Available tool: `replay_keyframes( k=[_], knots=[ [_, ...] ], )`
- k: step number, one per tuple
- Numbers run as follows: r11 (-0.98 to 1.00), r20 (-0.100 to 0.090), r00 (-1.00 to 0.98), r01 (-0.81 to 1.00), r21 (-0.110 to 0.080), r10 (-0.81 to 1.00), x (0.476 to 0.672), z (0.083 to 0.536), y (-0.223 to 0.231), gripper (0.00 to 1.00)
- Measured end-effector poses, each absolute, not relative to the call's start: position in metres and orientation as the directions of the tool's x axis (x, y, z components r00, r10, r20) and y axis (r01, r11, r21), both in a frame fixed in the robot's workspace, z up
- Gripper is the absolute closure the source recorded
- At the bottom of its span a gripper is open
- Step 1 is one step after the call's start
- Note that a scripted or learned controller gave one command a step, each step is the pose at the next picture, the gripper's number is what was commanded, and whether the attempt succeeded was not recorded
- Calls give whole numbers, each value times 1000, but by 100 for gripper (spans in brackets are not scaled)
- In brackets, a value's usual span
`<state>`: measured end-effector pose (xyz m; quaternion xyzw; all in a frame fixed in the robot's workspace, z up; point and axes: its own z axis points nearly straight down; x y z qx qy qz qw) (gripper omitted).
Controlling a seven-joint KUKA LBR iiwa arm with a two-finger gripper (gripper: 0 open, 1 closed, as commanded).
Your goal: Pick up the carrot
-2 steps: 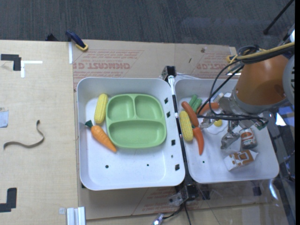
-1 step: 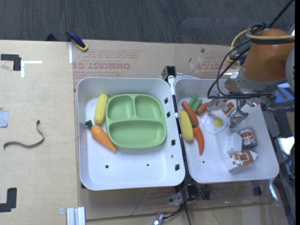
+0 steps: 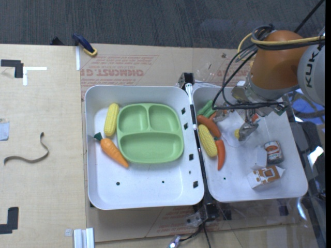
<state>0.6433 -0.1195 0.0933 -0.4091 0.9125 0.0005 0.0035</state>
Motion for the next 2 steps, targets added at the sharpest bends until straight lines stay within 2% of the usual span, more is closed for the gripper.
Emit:
replay_keyframes(
  k=[1,2],
  knots=[
    [670,-14,-670,-743,-5,-743,645,104,-120,100],
    [752,-9,-752,-659,-4,-659,661,94,-130,100]
  ],
)
